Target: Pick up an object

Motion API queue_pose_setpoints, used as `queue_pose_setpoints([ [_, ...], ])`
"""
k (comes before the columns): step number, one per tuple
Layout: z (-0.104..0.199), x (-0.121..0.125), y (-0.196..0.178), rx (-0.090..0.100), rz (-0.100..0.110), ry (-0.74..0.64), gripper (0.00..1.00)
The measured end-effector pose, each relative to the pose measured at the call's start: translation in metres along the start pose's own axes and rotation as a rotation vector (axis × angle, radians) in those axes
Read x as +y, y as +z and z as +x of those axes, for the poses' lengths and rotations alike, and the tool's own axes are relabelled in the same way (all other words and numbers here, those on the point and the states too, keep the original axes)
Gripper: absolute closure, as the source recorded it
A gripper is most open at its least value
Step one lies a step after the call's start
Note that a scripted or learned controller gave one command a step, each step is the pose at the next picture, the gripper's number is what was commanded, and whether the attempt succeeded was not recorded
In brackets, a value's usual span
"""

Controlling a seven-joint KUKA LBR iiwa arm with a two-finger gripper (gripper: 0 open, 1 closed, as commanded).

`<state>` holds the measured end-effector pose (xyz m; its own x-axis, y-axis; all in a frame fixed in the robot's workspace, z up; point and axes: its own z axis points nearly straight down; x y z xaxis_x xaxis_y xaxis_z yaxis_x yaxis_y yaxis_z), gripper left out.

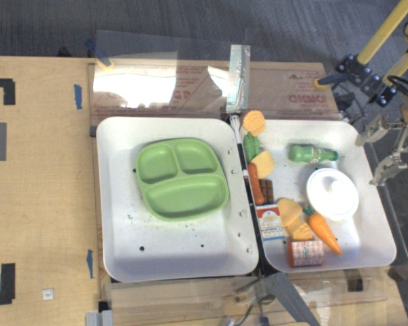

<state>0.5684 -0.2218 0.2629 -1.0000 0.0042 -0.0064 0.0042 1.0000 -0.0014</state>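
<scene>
Waiting on approach: no object taken yet, by my read; everything lies loose in the right bin (374,202).
Landmark: white lidded cup (332,192), right of centre in that bin.
Candidates: green bottle (313,154) just above the cup, lying flat; carrot (324,233) just below it, touching or nearly; red can (306,252) further below, on its side; yellow wedge (290,215) left of the cup.
Divider cluster: corn (254,121), green veg (251,145), a second yellow piece (262,163), brown bar (258,183) and a small carton (270,223), stacked along the bin's left wall, well left of the cup.
Claw: metal linkage at the frame's right edge (387,151), up and right of the cup, outside the bin rim; released or clenched, cannot tell.
Next move: likely travel left over the bin, then descend. Bottle looks the cleanest target, with free space around it; carrot and can are crowded.
Left bin: green divided plate (182,177), far left of the cup.
Counter: plywood (34,202) with black and blue tape marks; clear sheet behind the bins.
Room: dark grey floor, yellow struts top right.
</scene>
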Motion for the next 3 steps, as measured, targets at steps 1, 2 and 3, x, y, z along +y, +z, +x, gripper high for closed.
queue_pose_setpoints([
  [1,-0.032,-0.002,0.119,-0.018,0.002,0.456,0.0],
  [2,-0.035,-0.001,0.106,-0.026,0.002,0.453,1.0],
  [3,-0.021,0.039,0.169,-0.012,-0.003,0.757,1.0],
])
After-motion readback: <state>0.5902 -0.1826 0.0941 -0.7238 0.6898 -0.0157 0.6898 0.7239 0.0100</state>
